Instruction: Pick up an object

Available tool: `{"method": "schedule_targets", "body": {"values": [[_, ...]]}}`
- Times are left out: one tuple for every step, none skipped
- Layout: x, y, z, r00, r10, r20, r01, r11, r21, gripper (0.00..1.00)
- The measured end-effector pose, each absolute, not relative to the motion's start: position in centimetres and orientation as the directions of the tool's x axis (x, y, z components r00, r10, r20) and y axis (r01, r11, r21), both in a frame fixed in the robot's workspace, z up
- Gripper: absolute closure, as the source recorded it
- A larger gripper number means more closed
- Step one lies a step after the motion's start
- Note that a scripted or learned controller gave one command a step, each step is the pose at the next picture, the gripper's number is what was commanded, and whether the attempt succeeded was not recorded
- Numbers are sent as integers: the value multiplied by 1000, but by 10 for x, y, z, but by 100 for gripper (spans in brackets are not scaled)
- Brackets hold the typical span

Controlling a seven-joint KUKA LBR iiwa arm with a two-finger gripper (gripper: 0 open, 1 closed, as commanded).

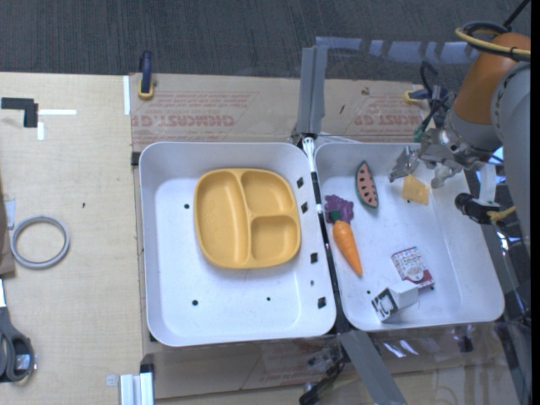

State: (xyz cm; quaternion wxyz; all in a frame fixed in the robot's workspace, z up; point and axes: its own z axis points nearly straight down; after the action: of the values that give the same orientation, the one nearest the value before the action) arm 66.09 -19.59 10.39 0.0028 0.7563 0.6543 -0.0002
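Observation:
The right bin (472, 310) holds a watermelon slice (366, 185), a purple grape bunch (339, 207), an orange carrot (348, 245), a yellow cheese wedge (415, 191), a red and white packet (410, 265) and a small grey and white box (393, 301). My gripper (420, 172) hangs over the bin's far part, right above the cheese wedge. Its fingers (398, 170) stand apart, open, with nothing held between them; the wedge lies just below and between their tips.
In the left bin (169, 310) sits a yellow divided plate (247, 218). The grey arm with its orange band (489, 78) comes in from the upper right. A divider wall (319, 226) separates the two bins. A roll of tape (38, 241) rests on the bench at left.

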Motion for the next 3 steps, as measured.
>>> {"method": "schedule_targets", "body": {"values": [[659, -211, 94, -6, 1000, 3, 1000, 6, 1, 0], [638, -197, 93, 19, 1000, -2, 1000, -19, 0, 0], [639, -197, 104, 16, 1000, -5, 1000, -16, 4, 100]]}}
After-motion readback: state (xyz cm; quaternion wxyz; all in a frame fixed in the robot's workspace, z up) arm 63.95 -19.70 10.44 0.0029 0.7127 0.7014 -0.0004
